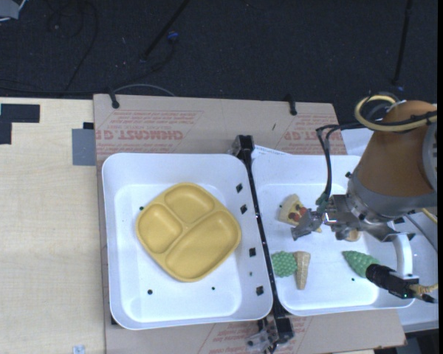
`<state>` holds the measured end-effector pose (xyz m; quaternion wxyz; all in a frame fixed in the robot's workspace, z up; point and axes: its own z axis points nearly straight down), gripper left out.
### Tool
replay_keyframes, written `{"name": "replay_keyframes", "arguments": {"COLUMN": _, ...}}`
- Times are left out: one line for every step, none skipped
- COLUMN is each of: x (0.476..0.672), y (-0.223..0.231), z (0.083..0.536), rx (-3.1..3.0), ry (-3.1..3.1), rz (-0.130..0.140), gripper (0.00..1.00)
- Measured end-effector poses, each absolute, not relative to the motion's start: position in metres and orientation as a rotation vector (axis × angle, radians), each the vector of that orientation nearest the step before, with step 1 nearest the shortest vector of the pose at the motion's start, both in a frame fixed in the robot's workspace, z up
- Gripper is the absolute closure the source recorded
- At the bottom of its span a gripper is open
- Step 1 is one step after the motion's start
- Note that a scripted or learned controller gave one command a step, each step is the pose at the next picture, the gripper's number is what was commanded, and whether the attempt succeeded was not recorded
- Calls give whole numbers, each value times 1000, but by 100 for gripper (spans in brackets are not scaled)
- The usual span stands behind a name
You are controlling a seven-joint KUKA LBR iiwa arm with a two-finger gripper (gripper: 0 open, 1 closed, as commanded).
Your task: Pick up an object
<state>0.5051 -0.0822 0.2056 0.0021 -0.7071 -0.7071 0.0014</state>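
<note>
Counting from the left of the frame: two shallow white bins sit side by side on a brown cardboard sheet [207,124], their smooth plastic walls meeting along a black divider. The left bin [133,301] holds one thing, a yellow plate [188,231]. It is matte, rounded-square, and moulded into three compartments.

The right bin [332,295] holds four small toys. One cream wedge [288,209] with red spots lies in its upper left part. It may be a pizza slice, but it is too small to tell. Lower down is one tan cone [302,269], ribbed like a wafer, with its tip pointing toward the bottom of the frame. Just beside it on the left is one knobbly green lump [283,263], which seems to touch the cone. A second green piece [356,259], flatter and leaf-shaped, lies well apart toward the lower right.

One grey arm [395,153] with a wide orange band reaches in from the right. Its gripper [307,227] — dark metal, angular — sits just right of and below the wedge, between it and the cone. I cannot tell whether it is open or closed, or whether it touches the wedge.
</note>
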Motion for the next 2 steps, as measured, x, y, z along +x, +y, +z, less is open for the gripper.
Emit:
{"name": "replay_keyframes", "arguments": {"x": 497, "y": -82, "z": 144, "rx": -2216, "ry": -2215, "rz": 8, "gripper": 0}}
{"name": "replay_keyframes", "arguments": {"x": 496, "y": -81, "z": 91, "rx": -2217, "ry": -2217, "rz": 4, "gripper": 0}}
